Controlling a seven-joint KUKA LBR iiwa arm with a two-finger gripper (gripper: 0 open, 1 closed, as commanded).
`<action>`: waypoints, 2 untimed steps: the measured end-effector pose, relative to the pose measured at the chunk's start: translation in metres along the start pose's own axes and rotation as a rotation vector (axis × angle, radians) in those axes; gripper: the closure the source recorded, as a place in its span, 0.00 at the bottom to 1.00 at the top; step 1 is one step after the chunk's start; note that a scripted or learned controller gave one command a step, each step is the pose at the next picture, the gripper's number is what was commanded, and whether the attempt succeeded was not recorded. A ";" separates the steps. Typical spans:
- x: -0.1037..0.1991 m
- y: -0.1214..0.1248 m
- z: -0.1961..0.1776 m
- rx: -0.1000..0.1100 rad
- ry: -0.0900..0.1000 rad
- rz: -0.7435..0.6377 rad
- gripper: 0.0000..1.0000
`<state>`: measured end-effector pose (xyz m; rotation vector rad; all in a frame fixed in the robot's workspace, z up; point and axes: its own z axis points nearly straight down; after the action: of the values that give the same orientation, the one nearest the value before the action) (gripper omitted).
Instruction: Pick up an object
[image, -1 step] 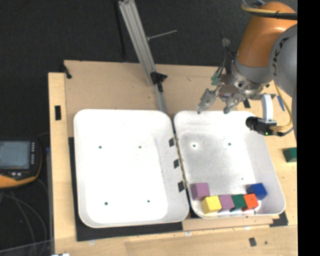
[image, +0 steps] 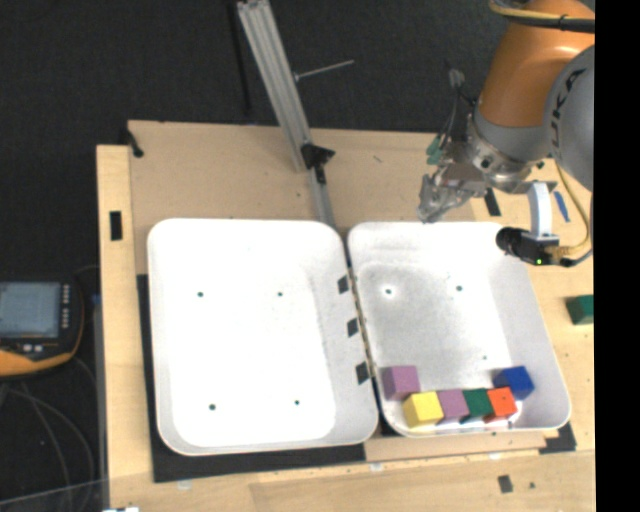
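Several small blocks lie along the near edge of the right bin (image: 530, 310): a purple block (image: 401, 380), a yellow block (image: 423, 408), a mauve block (image: 453, 404), a green block (image: 478, 403), an orange block (image: 501, 402) and a blue block (image: 516, 380). My gripper (image: 434, 207) hangs above the far edge of the right bin, well away from the blocks. Nothing shows between its fingertips.
The left bin (image: 160, 330) sits beside the right one. A slanted metal rail (image: 285, 90) runs from the top down to the gap between the bins. A handheld device (image: 35, 320) lies off the bench at left. A green object (image: 581, 309) sits at the right edge.
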<state>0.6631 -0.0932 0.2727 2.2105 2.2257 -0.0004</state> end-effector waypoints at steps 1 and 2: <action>0.048 -0.062 -0.021 0.003 0.005 0.001 1.00; 0.105 -0.077 -0.047 -0.001 0.005 -0.002 1.00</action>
<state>0.5851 0.0112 0.3188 2.2107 2.2294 0.0069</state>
